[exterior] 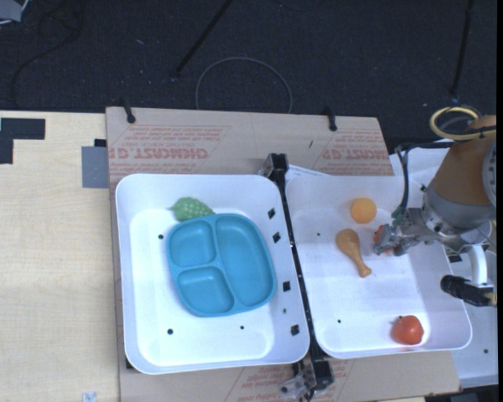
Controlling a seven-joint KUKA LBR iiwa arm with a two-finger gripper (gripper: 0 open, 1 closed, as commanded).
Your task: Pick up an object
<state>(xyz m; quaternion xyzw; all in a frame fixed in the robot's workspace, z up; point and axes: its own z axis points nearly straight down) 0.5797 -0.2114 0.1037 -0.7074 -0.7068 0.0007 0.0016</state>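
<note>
Nearest the camera, at the bench's front edge, two white bins sit side by side; the left bin (142,224) holds a blue divided plate (220,263) with a green lump (191,208) at its back corner. In the right bin (453,333), the jaws (389,241) hang low near the right wall; whether they are parted or closed cannot be told. A tan drumstick-shaped toy (353,250) lies just left of them, its long axis slanting toward the front. An orange ball (363,210) sits behind, and a red tomato (408,330) near the front right corner.

I see the pale wooden bench (42,266) carrying a printed brown cardboard sheet (235,145), with two shallow white plastic bins (142,342) side by side on it.
</note>
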